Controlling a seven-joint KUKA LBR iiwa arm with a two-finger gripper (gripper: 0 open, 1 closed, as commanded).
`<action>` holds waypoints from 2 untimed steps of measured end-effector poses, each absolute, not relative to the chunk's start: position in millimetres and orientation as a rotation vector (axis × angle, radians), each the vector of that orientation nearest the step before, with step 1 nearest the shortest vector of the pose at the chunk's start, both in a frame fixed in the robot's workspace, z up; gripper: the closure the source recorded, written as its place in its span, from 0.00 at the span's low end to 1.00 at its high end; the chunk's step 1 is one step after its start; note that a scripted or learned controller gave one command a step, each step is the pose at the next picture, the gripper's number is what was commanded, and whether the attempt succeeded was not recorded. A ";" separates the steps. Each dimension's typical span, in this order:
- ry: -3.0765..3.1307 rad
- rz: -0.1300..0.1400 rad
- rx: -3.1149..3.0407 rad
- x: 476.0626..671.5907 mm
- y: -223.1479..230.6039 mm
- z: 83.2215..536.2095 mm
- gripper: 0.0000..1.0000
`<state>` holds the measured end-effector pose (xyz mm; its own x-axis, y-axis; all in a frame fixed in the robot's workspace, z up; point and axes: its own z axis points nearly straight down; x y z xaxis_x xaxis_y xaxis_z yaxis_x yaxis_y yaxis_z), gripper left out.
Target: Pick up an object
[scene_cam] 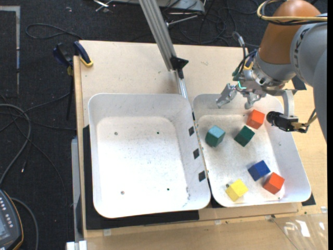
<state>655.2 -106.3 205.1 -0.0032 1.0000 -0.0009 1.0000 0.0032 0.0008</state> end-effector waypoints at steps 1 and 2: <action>2.222 -0.003 2.223 609.0 -114.3 92.4 0.00; 2.221 -0.001 2.224 563.8 -105.1 95.8 0.00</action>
<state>563.8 -105.1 95.8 0.0015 1.0000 0.0002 1.0000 -0.0015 -0.0014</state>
